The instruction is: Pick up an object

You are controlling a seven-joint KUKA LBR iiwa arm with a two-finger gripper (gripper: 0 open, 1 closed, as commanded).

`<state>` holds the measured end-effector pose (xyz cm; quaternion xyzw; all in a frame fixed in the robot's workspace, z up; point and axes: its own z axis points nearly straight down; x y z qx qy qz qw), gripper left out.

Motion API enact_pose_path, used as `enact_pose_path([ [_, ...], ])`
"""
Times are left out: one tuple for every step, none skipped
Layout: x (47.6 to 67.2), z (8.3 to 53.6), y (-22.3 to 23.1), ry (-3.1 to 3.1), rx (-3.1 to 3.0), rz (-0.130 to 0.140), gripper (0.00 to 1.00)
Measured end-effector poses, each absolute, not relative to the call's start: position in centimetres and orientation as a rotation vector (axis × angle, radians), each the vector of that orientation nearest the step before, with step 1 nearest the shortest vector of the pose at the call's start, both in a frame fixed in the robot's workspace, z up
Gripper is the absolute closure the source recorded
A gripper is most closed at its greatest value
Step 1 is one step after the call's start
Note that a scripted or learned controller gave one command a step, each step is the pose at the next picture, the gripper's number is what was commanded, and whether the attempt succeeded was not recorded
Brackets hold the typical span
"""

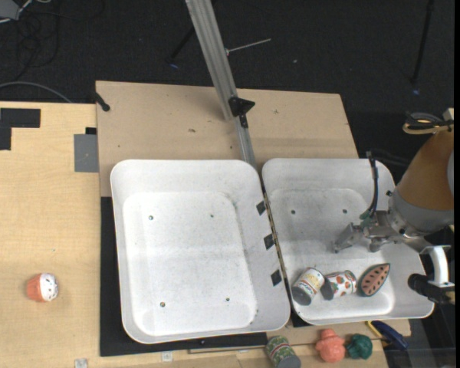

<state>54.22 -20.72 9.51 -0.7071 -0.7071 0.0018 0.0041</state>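
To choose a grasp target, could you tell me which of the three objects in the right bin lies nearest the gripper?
The oval red-and-green object, rightmost of the row, lies nearest the gripper; the spotted cup and cream can lie farther left.

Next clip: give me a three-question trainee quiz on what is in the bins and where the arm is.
1. True or false: the three small objects, a can, a patterned cup and a leaf-shaped piece, lie in the right bin.
2. Where in that bin do they lie? A) far edge B) near edge C) centre
3. Fill in: the gripper is above the ____ bin, apart from the objects.

Key: 1 true; 2 B; 3 right.
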Motion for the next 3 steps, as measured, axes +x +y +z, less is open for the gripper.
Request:
enact_pose_path([
  [54.3, 10.8, -20.9, -2.214, -2.224, 0.002, 1.00],
  [54.2, 17.1, -21.1, -2.223, -2.225, -0.002, 1.00],
  [54.3, 22.1, -21.2, -2.225, -2.222, -0.002, 1.00],
])
